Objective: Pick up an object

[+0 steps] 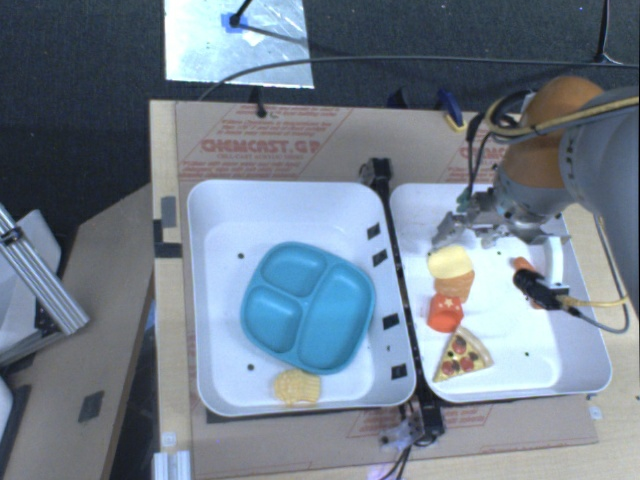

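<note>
**Reaching Into the Right Bin for a Small Toy**

Starting at nine o'clock, the left bin (215, 298) holds a blue divided plate (307, 307) near its middle, and a pale yellow cracker-like piece (297, 387) lies at the plate's six o'clock, just beside its rim.

Across the divider, the right bin (575, 368) carries the likely targets. A yellow-topped toy (451, 271) stands near the bin's centre, with a red-orange piece (445, 313) just beside it at six o'clock. A pizza slice (463, 356) lies flat farther toward six o'clock. A small orange bit (521, 264) sits at the yellow-topped toy's three o'clock.

The gripper (455, 226) hangs at the toy's twelve o'clock, close above it. Its jaws look spread apart, with nothing between them.

These toys appear light, stiff plastic, probably smooth and a little slippery. The yellow-topped toy seems the nearest pick; its rounded sides suggest closing across the widest part, low on the body, so it does not squirt out. The flat pizza slice looks harder to take, offering only thin edges.
</note>
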You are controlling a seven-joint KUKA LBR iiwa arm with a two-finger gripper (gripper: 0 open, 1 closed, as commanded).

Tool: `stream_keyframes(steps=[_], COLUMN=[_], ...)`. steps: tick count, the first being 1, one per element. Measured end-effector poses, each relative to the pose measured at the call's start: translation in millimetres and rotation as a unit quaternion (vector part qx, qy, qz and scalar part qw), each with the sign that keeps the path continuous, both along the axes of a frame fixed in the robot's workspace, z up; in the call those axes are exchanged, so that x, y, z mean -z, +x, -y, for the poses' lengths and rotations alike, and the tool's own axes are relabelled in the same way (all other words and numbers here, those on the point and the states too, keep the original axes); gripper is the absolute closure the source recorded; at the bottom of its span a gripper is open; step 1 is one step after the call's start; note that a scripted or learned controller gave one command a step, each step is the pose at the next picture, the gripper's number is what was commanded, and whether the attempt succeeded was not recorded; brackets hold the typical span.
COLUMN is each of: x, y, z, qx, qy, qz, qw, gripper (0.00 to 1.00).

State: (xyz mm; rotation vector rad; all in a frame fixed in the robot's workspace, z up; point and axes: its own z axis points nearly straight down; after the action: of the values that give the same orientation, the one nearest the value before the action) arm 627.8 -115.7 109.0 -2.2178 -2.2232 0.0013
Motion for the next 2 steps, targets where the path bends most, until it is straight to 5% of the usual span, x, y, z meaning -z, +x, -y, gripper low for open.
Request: stream_keyframes(steps=[1,2], x=[-14,-61], y=[1,5], z=[1,-6], qx=[0.000,-0.001], qy=[-0.0007,-0.0005], qz=[0.003,0.004], qw=[1.0000,1.0000], gripper=[1.00,1.00])
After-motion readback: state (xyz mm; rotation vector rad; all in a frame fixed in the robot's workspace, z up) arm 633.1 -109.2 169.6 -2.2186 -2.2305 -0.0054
